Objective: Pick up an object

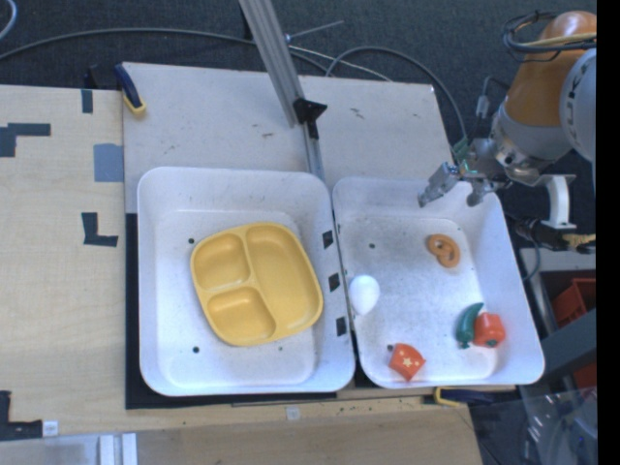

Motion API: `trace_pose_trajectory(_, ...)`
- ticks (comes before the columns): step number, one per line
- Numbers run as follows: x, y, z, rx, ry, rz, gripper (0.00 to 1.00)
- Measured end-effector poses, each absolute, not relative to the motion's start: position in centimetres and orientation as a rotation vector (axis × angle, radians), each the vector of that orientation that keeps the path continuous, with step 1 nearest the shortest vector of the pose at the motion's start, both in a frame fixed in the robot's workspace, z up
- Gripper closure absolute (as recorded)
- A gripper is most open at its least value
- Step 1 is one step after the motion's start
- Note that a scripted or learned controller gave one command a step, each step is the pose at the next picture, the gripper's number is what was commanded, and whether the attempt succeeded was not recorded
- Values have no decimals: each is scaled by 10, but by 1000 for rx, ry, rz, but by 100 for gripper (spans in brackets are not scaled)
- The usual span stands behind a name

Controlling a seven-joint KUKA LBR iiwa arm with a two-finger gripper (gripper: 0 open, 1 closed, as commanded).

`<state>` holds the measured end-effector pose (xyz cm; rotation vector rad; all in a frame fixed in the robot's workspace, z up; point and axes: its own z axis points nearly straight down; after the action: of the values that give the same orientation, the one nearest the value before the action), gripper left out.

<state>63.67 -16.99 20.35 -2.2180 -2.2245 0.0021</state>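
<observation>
Yellow divided plate is sitting in the left bin, and moving right we're seeing the right bin holding a white egg-shaped thing by its left wall, an orange-red block near the front, a brown pretzel, and a red-and-green pepper toy. Gripper is hanging over that bin's back right corner with its fingers spread open and nothing between them, well apart from the pretzel.
</observation>
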Motion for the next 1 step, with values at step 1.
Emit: trace_pose_trajectory(1,637,-170,203,-2218,-2224,3,0)
